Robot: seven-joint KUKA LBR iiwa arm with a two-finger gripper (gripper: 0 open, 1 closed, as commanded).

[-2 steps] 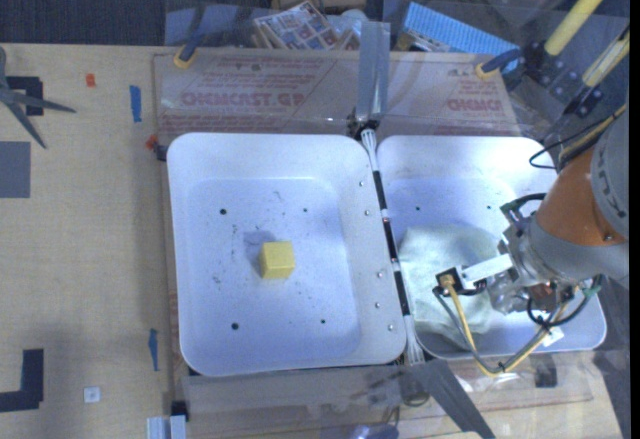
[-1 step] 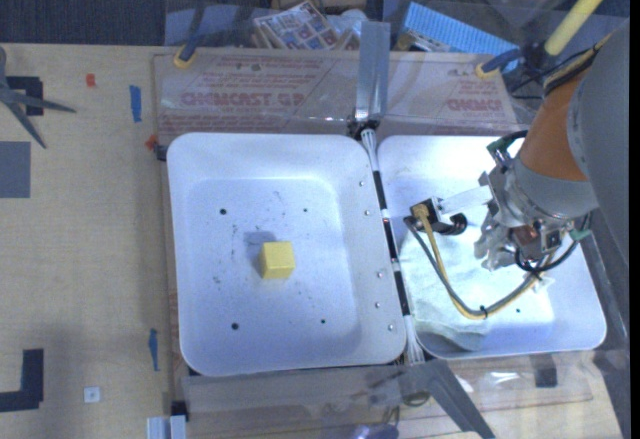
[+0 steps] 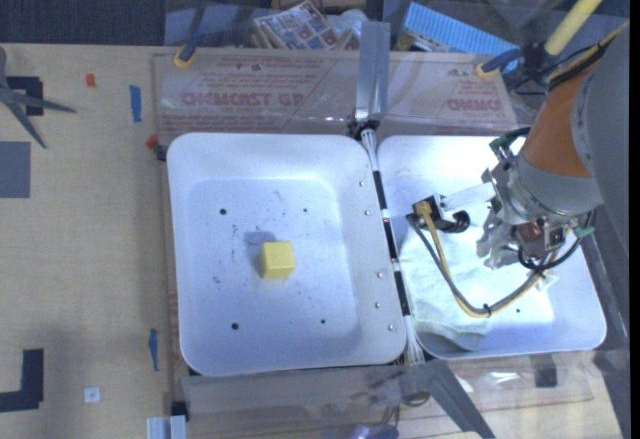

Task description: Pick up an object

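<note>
Where two bins [image 3: 190, 167] sit, one yellow block [image 3: 277, 259]

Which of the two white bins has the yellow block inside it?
The left bin, farther from the arm, holds the yellow block near its middle. The right bin lies under the tool.

The left bin [image 3: 200, 177] has lots of open floor, and just one small yellow block [image 3: 277, 259] sits near its middle with bare white all around it, well away from the walls. The right bin [image 3: 420, 162] is crowded: the arm [image 3: 565, 142] hangs over its right half, and a yellow and black cable [image 3: 450, 279] loops across its middle. A raised ridge with small bolts [image 3: 385, 227] runs between the two bins, and clear plastic sheets [image 3: 260, 92] stand along the top edge.
</note>
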